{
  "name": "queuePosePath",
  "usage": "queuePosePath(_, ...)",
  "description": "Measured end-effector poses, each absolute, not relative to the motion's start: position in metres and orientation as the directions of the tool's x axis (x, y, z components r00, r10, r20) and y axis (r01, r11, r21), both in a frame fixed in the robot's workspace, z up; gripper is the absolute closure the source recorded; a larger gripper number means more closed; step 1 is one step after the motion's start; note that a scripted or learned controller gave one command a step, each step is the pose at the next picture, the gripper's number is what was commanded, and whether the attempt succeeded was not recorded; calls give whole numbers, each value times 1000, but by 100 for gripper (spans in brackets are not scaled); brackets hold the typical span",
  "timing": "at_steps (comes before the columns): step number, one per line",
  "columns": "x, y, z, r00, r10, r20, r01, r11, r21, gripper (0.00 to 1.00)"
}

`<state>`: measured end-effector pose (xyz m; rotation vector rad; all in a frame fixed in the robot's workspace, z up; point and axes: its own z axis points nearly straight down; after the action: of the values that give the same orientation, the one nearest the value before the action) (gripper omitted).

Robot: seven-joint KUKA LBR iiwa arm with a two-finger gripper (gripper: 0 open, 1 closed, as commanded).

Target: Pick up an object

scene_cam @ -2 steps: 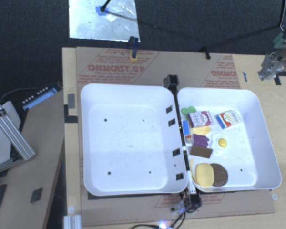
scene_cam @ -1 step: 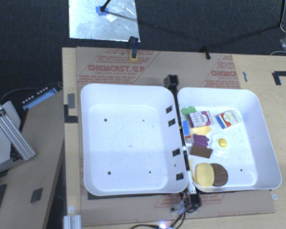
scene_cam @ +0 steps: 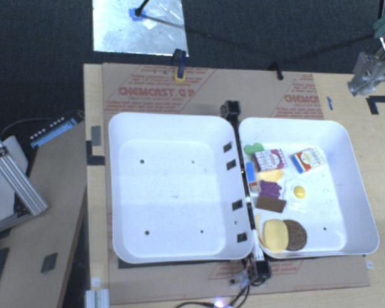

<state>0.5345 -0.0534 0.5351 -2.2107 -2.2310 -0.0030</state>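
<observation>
Nearest, at the six o'clock edge of the right bin [scene_cam: 362, 197]: a yellow disc [scene_cam: 274, 235] touching a brown disc [scene_cam: 296, 235] at its three o'clock. Just beyond, toward twelve o'clock, a brown slab [scene_cam: 271, 203], with a purple piece [scene_cam: 269, 188] touching its far edge. At three o'clock of those two, a fried-egg toy [scene_cam: 298, 192], white with a yellow yolk. Farther on, a yellow piece [scene_cam: 273, 175] tucked against the near edge of a maroon packet [scene_cam: 270, 159]; at nine o'clock of both, close to the bin's wall, a small blue piece [scene_cam: 251, 172]. At eleven o'clock of the packet, a green piece [scene_cam: 253, 150]; at three o'clock of it, slightly apart, a red, white and blue carton [scene_cam: 308, 158]. All of these candidates for picking crowded into the nine o'clock half of the right bin. At nine o'clock of that bin, rim to rim with it, the left bin [scene_cam: 173, 117], with black clips [scene_cam: 234, 185] spaced along the shared edge. Beneath both, a cardboard sheet [scene_cam: 154, 85] with red print. Beyond the cardboard's far edge, at twelve o'clock of the left bin, a yellow and blue clamp [scene_cam: 179, 66] and a silver foil sheet [scene_cam: 138, 27]. Farthest, at one o'clock of the right bin and well apart from every toy, the gripper [scene_cam: 371, 76], above the bench outside the bin; too blurred to tell whether spread or closed, and nothing seen held.
</observation>
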Motion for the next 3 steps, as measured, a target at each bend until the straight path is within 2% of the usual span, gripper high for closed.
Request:
queuePosePath(1,501,22,419,-12,1000,2,1000,12,-11,100)
queuePosePath(2,486,32,542,-7,1000,3,1000,7,16,100)
queuePosePath(3,485,106,342,-9,1000,-2,1000,9,-14,100)
